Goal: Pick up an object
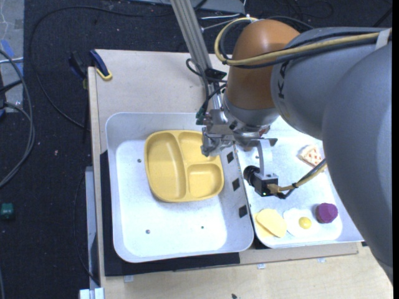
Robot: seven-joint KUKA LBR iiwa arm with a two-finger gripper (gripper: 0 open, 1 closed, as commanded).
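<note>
Grey arm [336, 86] fills upper right, orange band [259, 48] above wrist, yellow cable looped over it. Tan bench [143, 83] underneath, dark floor with cables at left and top.

Left white bin [124, 229]: holds yellow divided plate [181, 167], three compartments, sitting flat in upper middle of bin, right edge near wall shared with other bin. Rest of that bin floor bare white with a few small dark specks.

Right white bin [340, 232]: mostly covered by arm. Visible along near edge: pale yellow wedge [270, 222] at left, fried-egg toy [299, 220] just beside it, purple round piece [326, 213] further right. Small pizza-slice toy [311, 156] higher up, next to arm edge, well apart from the other three.

Gripper [212, 143] hangs below wrist over top right corner of yellow divided plate, at or just above plate rim. Contact with plate: cannot tell. Opening: cannot tell, tips blurred and dark against plate and bin wall. Nothing seen clamped in it.

Black bracket with small module [262, 180] hangs off wrist over bin divider, cable trailing right.

Blue and yellow clamp [100, 64] on far left corner of bench. Metal rod [190, 27] slants from top toward wrist.
</note>
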